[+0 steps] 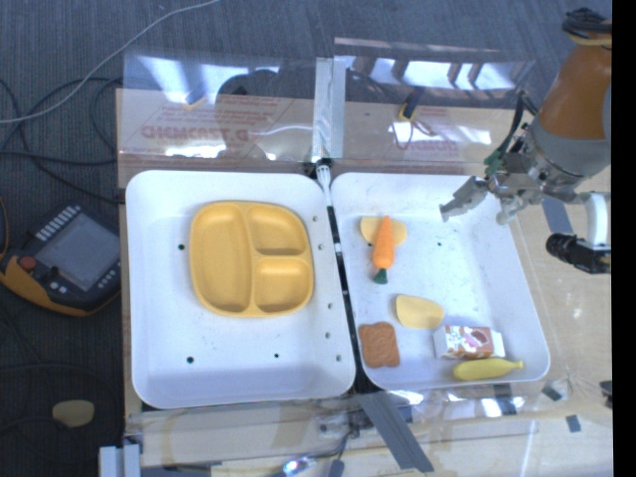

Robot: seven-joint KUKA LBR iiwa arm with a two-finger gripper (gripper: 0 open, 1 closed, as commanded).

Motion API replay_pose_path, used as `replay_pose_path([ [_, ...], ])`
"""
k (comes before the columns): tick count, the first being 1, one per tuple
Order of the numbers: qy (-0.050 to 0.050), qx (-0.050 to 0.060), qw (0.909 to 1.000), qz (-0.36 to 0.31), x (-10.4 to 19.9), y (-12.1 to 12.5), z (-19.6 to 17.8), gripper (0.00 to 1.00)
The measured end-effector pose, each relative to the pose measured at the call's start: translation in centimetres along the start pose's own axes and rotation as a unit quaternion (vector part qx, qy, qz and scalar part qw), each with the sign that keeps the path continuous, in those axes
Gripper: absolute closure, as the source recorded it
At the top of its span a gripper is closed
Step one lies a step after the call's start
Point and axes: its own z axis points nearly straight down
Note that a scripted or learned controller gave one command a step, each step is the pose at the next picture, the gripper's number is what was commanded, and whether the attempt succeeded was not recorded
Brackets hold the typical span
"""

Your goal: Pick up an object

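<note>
The right bin (517,266) holds several toy foods. An orange carrot (384,248) lies on a pale yellow chip (370,229) near the bin's left wall. Toward the front are a yellow wedge (418,312), a brown cookie (379,344), a red and white packet (465,342) and a yellow banana (487,369). My gripper (480,208) hangs over the far right part of this bin, open, fingers spread with nothing between them. It is well to the right of the carrot and behind the packet.
The left bin (159,346) bears a yellow divided plate (251,257). A pendant controller (70,256) lies on the floor at the left. Cables and clear plastic guards (417,78) run behind the bins.
</note>
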Motion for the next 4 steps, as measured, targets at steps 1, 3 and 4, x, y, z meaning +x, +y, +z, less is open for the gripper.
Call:
replay_pose_path([
  [1,-0.001,0.0,0.9983,-0.059,6.9,3.3,5.6,0.0],
  [3,0.0,0.002,0.9979,-0.065,8.0,2.4,12.9,1.0],
  [4,-0.002,0.0,0.9996,0.029,14.4,6.3,4.7,1.0],
])
